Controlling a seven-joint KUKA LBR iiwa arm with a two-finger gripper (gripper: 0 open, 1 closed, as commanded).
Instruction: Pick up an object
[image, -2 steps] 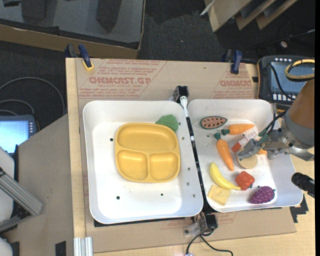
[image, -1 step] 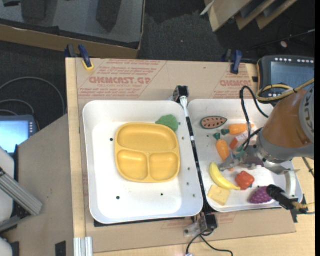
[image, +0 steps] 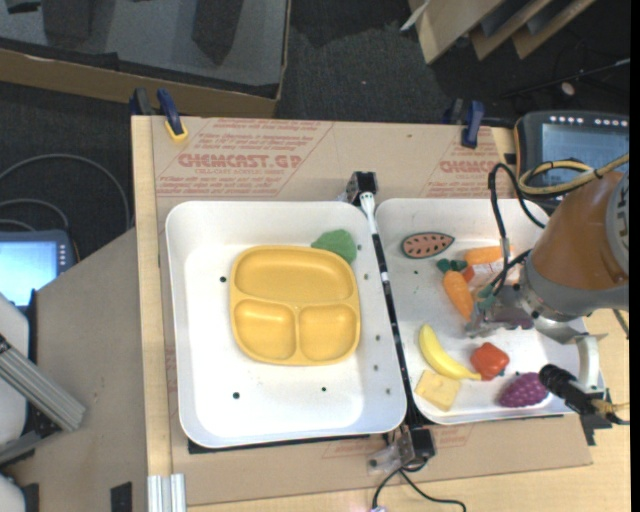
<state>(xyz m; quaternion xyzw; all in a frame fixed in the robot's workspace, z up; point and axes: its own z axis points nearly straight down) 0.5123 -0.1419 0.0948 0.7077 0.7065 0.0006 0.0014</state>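
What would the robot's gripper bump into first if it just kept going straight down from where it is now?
Probably the carrot, or the bin floor beside it. The gripper points down next to it, though depth is hard to judge.

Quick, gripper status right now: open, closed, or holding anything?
Gripper: cannot be told. It is low in the right bin beside the carrot, above the red pepper; nothing is visibly held.

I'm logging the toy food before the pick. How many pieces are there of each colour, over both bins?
Orange: 2, the carrot and the orange piece partly behind the arm
Yellow: 2, banana, cheese wedge
Red: 2, watermelon slice, red piece
Purple: 1, grapes
Green: 1, leaf
Total: 8
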